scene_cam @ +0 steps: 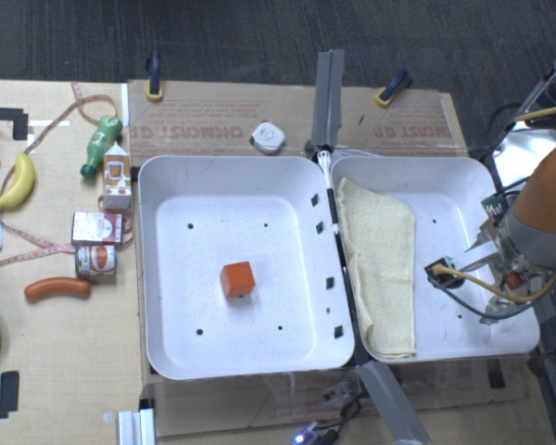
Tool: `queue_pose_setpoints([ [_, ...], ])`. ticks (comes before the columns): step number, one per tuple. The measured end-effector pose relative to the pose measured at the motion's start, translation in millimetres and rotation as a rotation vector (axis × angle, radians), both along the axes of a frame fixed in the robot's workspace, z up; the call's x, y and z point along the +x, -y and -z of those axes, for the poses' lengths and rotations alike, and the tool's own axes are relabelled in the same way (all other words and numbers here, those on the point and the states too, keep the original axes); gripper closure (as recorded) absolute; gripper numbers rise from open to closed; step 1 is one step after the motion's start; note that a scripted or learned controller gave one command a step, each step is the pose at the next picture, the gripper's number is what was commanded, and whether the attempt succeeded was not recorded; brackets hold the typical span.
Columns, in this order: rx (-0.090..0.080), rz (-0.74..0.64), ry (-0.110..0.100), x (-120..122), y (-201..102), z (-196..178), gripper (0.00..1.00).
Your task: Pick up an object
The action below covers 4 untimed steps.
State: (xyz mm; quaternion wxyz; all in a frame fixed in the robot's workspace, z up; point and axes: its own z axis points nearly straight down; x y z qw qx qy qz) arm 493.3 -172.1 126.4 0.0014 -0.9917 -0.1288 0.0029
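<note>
On the tabletop's left, outside the bins: one banana, one green bottle, one small carton, one can, one red sausage. Next, two white bins side by side: left bin with one orange-red cube near its middle, right bin with one folded cream towel along its left wall. At far right, above the right bin's right side, one tool, open or closed impossible to tell.

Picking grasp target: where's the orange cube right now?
Camera view: the orange cube sits near the middle of the left bin, on its floor, well left of the cream towel lying in the right bin.
</note>
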Motion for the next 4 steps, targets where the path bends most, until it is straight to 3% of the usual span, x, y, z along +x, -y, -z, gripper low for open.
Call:
queue_pose_setpoints([
  [1, -0.002, 0.002, 0.003, 17, 50, -54, 0.0],
  [2, -0.002, 0.055, 0.002, 9, 50, -100, 0.0],
  [3, -0.002, 0.049, 0.001, 10, 50, -103, 0.0],
  [4, -0.002, 0.054, 0.002, -2, 50, -150, 0.0],
])
